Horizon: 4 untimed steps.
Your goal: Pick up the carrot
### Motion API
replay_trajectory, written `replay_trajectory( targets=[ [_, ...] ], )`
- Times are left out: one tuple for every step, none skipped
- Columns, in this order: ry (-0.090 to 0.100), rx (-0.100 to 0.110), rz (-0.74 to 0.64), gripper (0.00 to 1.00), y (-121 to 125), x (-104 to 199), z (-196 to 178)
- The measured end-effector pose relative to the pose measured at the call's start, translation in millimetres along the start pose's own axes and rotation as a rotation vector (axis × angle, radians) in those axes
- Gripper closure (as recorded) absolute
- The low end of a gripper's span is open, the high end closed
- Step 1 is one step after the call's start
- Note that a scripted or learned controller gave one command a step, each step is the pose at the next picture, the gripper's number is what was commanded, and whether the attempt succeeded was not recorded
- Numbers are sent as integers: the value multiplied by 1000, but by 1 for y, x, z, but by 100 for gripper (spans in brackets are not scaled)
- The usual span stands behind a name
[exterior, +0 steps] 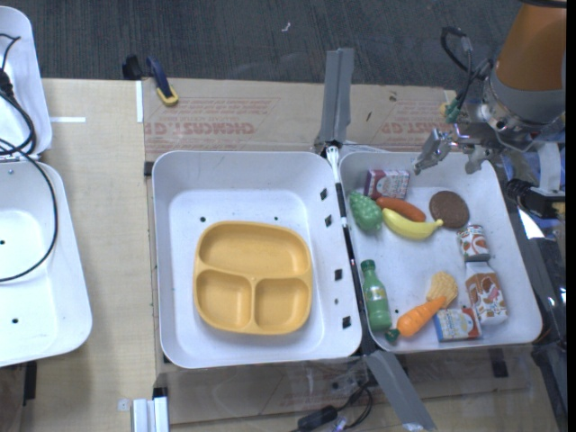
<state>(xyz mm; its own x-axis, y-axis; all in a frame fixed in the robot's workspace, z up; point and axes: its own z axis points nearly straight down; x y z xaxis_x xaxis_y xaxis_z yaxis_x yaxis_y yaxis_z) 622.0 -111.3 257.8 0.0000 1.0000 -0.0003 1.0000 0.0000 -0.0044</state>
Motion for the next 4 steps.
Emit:
replay_trajectory(
  targets=[
    [1,-1,-339,0,-68,1,123],
    [-1,-3,-46,0,-17,-25,94],
    [1,0,-226,0,-88,-17,129],
    [1,-1,-551,0,-144,1,169]
  ],
)
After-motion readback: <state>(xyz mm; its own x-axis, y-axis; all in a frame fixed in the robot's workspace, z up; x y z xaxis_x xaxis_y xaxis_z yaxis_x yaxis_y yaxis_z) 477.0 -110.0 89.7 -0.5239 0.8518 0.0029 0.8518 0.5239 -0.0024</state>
